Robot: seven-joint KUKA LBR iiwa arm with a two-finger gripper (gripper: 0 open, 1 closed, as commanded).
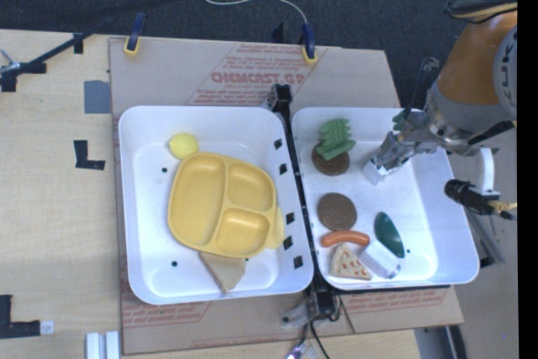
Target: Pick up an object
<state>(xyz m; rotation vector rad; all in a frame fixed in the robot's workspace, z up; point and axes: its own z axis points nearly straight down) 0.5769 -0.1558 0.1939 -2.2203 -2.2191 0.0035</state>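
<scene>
My gripper point(378, 168) hangs over the upper middle of the right bin point(437, 206), with nothing visible between its tips. To its left stands a green leafy toy on a brown base point(333, 145). Below it lie a brown round patty point(337, 211), an orange sausage point(345, 239), a pizza slice point(349, 265) and a dark green and white object point(387, 238). The left bin point(139, 206) holds a yellow divided plate point(223, 204), a yellow ball point(183, 146) at its upper left, and a tan piece point(224, 271) sticking out below it.
A black divider point(292, 181) runs between the two bins. The bins rest on a cardboard sheet point(244, 76) held by clamps at the back. The arm's orange band point(475, 67) and grey wrist overhang the right bin's upper right corner.
</scene>
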